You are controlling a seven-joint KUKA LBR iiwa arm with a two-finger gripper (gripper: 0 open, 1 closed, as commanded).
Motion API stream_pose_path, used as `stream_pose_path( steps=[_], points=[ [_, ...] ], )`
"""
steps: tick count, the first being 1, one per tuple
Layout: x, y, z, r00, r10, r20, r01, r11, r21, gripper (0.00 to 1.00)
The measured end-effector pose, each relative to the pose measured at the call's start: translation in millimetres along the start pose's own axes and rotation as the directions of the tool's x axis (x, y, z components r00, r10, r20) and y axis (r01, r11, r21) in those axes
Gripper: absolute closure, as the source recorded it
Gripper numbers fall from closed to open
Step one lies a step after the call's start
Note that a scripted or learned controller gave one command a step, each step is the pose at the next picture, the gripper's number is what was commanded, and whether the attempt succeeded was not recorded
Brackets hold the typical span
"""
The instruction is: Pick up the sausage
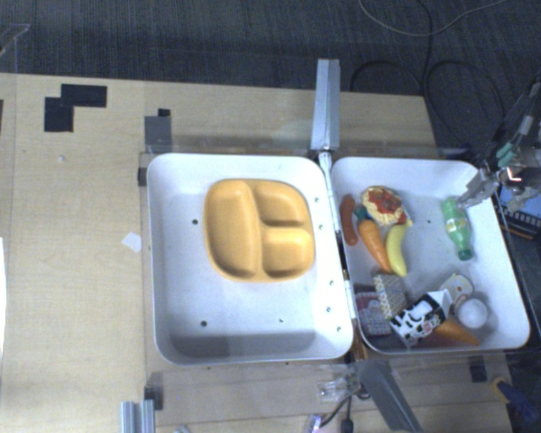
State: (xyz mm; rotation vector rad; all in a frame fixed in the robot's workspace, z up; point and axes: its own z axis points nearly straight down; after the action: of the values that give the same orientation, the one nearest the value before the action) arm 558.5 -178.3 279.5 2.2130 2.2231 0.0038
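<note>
You are looking down on two white bins sitting side by side on the wooden bench. The left bin (176, 269) is holding a yellow divided tray (257, 229), lying flat near its middle.

The sausage (348, 220) is lying in the right bin (514, 318), hard against that bin's left wall, its length running up and down the view. Just beside it on the right a carrot (374, 244) is lying at a slant, and a banana (396, 250) is resting next to the carrot. A small pizza (384, 205) is sitting just above those two. A green bottle (456, 228) is lying further right, well apart from the sausage. Near the bin's lower edge a black-and-white carton (418, 317), a grey sponge (389, 291) and a white ball (472, 312) are crowding together.

The gripper (481, 188) is hanging over the upper right corner of the right bin, near the top of the green bottle and far from the sausage. You cannot tell from here whether its fingers are apart or together, as they are too small and blurred. Nothing is visible between them.
</note>
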Motion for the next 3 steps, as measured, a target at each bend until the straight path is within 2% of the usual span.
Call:
stream_pose_path(
  steps=[1,2,3],
  points=[
    [68,43,88,0.94,-0.342,-0.002,0.342,0.94,-0.001,0.0],
    [85,56,69,0.945,-0.326,-0.001,0.326,0.945,-0.002,0.0],
    [91,74,127,0.939,-0.343,-0.002,0.343,0.939,-0.001,0.0]
  ],
)
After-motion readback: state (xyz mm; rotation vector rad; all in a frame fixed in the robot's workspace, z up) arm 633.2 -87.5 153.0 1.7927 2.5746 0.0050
